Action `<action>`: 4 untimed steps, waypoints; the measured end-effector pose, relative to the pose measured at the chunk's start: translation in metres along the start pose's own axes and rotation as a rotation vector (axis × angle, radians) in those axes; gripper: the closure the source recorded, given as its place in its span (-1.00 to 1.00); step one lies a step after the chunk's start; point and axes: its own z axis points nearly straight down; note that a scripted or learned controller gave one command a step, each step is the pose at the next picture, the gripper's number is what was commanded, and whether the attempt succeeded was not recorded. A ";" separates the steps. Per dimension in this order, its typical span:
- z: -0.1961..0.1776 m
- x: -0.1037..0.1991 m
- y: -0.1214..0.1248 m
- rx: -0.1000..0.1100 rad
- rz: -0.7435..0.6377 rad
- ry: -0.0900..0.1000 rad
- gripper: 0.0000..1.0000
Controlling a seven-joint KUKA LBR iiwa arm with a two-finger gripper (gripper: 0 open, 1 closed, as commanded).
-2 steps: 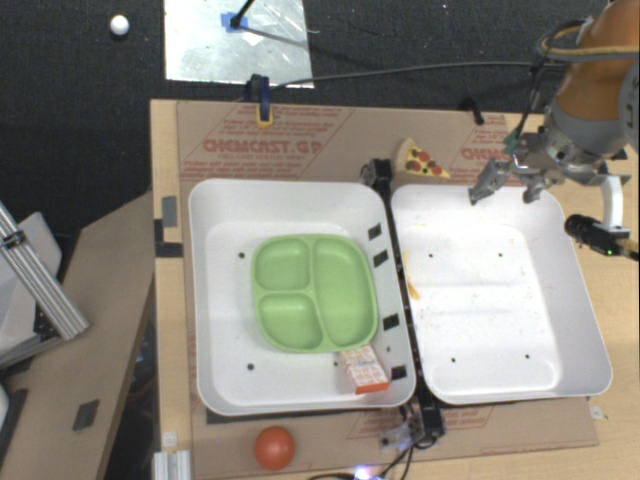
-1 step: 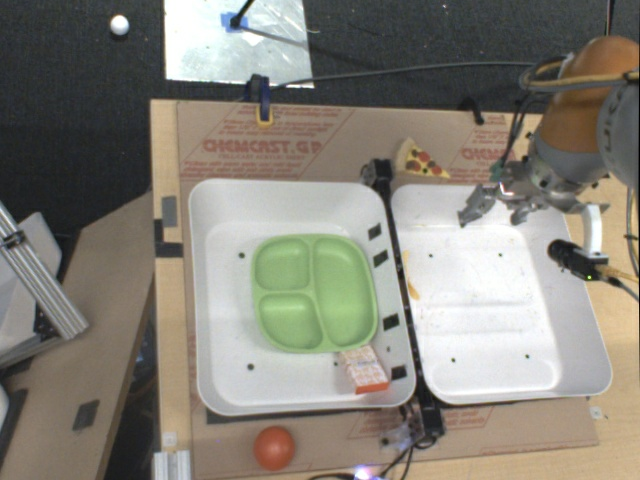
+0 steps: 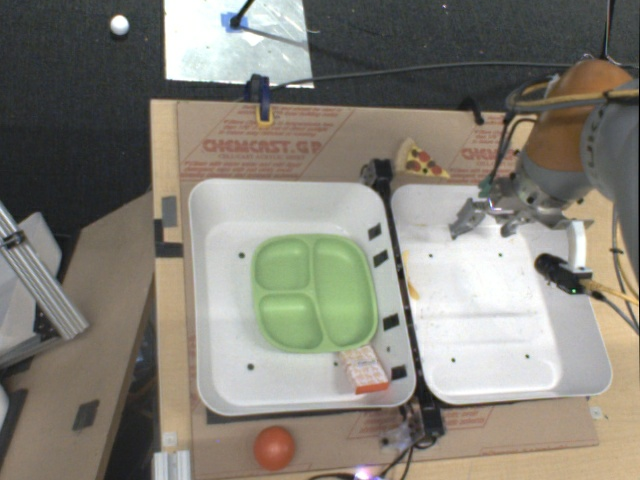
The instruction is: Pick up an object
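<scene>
A green divided plate (image 3: pixel 314 291) lies in the left bin (image 3: pixel 220 218). A small orange and white box (image 3: pixel 364 370) rests against the plate's near right corner. A thin yellow strip (image 3: pixel 411 290) lies at the left edge of the right bin (image 3: pixel 560 368). My gripper (image 3: pixel 488 218) hangs over the far part of the right bin, open, with nothing between its fingers. It is well to the right of the plate and the box.
A pizza slice toy (image 3: pixel 422 160) lies on the cardboard behind the bins. An orange ball (image 3: pixel 274 447) sits on the bench in front of the left bin. A black cable connector (image 3: pixel 560 273) hangs over the right bin's right side. A metal rail (image 3: pixel 35 278) stands far left.
</scene>
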 end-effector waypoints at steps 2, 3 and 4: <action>0.028 0.000 0.002 -0.008 -0.001 -0.001 1.00; -0.034 0.008 0.009 -0.011 -0.004 -0.001 1.00; -0.080 0.014 0.011 -0.010 -0.004 -0.001 1.00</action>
